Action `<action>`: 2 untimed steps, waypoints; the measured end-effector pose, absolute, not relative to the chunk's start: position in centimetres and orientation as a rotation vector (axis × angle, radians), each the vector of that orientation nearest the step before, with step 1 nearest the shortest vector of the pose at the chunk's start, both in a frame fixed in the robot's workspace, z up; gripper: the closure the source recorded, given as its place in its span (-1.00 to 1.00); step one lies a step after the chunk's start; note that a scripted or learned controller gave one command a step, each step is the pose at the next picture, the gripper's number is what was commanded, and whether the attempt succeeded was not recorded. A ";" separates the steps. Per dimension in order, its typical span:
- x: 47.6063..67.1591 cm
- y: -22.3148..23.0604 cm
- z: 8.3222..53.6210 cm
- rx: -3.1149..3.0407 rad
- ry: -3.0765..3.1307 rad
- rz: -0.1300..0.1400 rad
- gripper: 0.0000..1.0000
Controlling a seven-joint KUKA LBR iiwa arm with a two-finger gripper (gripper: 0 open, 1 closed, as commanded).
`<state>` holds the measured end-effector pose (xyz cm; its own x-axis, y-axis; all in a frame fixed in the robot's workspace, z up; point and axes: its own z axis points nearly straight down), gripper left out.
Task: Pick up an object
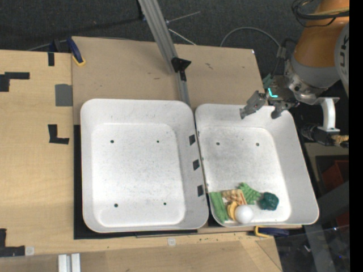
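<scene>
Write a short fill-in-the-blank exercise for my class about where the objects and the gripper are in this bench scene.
1. All the objects lie in the ____ bin.
2. The ball is ____ in colour.
3. The gripper is above that bin's ____ edge.
4. The dark green object lies to the ____ of the ball.

Missing words: right; white; far; right
</scene>
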<state>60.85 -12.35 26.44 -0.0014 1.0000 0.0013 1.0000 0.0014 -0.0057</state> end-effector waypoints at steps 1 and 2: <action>60.9 -12.4 26.7 -2.217 -2.224 0.002 -1.00; 60.2 -12.2 22.1 -2.217 -2.220 0.007 -1.00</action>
